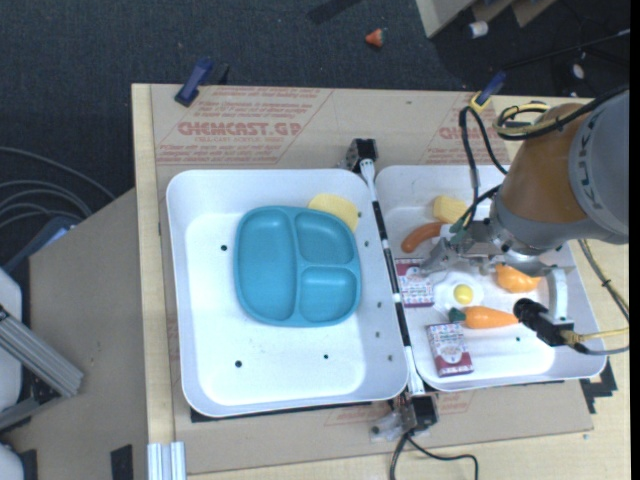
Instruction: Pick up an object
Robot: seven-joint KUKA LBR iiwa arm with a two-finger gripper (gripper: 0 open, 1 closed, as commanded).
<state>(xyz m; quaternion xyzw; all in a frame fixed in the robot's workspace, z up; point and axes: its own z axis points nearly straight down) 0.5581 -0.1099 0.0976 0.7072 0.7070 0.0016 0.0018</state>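
Observation:
The right bin (575,363) holds several small toy foods. A red-orange sausage (420,236) and a yellow piece (449,208) lie at its back left. A fried egg (462,294), a carrot (490,318) and an orange piece (517,279) lie in the middle. Two printed packets (413,283) (449,349) sit toward the left and front. My gripper (452,254) is low over the bin's middle, just right of the sausage and above the egg. Nothing visibly hangs from it.
The left bin (200,348) carries a blue divided plate (296,265) with a yellow piece (335,209) at its back edge. The grey and orange arm (550,183) covers the right bin's back right part. Cables (480,138) loop behind that bin.

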